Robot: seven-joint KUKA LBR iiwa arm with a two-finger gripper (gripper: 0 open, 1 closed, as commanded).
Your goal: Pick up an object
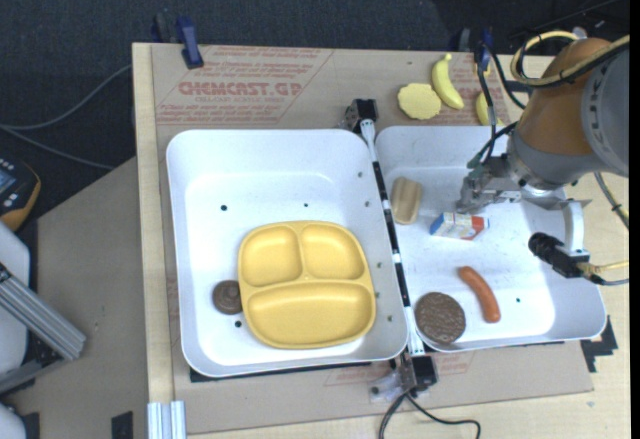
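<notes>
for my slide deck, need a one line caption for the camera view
KUKA arm reaching into the right bin, gripper above a small carton.

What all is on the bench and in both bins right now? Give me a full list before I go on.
divided plate: one, yellow, middle of the left bin
small brown disc: one, left bin, against the plate's left edge
left bin: one, white
right bin: one, white
bread piece: one, tan, right bin, by the divider
small carton: one, white with blue and red, right bin, just below the claw
sausage: one, orange-red, right bin, front half
brown patty: one, right bin's front left corner
banana: one, yellow, on the bench behind the right bin
yellow chip-like piece: one, beside the banana
claw: one, grey, over the right bin above the carton
</notes>
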